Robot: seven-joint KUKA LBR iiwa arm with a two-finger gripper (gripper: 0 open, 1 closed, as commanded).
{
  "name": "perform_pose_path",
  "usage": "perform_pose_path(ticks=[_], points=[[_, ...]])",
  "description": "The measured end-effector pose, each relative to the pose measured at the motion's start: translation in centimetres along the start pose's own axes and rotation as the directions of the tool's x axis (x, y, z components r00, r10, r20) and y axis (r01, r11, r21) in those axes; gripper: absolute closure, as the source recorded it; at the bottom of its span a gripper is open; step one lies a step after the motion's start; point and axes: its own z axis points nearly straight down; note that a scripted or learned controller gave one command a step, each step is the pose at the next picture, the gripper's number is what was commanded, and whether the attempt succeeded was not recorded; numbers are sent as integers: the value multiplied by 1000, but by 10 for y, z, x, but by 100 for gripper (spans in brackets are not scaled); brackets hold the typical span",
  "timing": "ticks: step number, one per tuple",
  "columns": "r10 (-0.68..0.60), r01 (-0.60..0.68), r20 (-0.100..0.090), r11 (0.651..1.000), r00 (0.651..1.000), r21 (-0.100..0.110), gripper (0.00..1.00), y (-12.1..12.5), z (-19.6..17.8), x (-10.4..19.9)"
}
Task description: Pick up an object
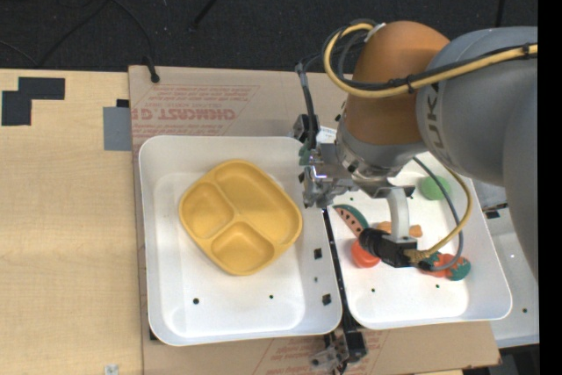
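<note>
A yellow three-compartment plate (pixel 239 215) lies flat in the left bin (pixel 176 312). The right bin (pixel 474 303) holds small things: a green piece (pixel 433 187), a brown strip with dark dots (pixel 350 218), a red-orange round piece (pixel 363 256), a small orange bit (pixel 414 230) and a teal and red piece (pixel 454 268). My gripper (pixel 313 178) hangs low over the wall between the two bins, just right of the plate's edge. The arm's wrist covers the back of the right bin.
The bins stand on a cardboard sheet (pixel 202 105) on a wooden bench (pixel 61 224). The grey arm (pixel 483 101) fills the upper right. A dark strip runs between the bins (pixel 332 268).
</note>
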Motion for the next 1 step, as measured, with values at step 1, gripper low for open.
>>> perform_pose_path(ticks=[1], points=[[-1, 1, 0, 1000, 1000, -1, 100, -9, 9, 52]])
